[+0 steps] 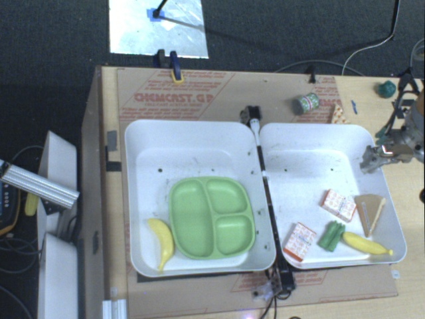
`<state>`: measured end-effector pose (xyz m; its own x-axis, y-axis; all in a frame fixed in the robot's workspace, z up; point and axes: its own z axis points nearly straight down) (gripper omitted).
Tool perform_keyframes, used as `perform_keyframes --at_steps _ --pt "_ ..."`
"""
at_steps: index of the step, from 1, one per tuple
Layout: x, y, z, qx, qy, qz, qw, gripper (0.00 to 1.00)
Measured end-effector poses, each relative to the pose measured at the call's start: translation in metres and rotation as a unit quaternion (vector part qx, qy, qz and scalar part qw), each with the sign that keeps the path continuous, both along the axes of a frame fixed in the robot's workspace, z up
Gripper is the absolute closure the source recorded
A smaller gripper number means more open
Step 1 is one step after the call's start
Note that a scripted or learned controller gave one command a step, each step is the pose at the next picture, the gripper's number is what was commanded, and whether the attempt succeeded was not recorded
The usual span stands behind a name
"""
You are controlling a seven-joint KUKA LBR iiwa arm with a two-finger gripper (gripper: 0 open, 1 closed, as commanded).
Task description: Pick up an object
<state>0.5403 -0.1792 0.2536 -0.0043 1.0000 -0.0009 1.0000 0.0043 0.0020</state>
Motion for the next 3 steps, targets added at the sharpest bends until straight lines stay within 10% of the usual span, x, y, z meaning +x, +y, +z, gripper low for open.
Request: perform_keyframes --at_steps 1,3 --pt "0.069 -0.027 -0.013 0.0002 0.0 0.0 1.0 1.0" --pt "0.091 -0.027 -0.034 -0.0006 -0.001 -0.001 1.0 1.0"
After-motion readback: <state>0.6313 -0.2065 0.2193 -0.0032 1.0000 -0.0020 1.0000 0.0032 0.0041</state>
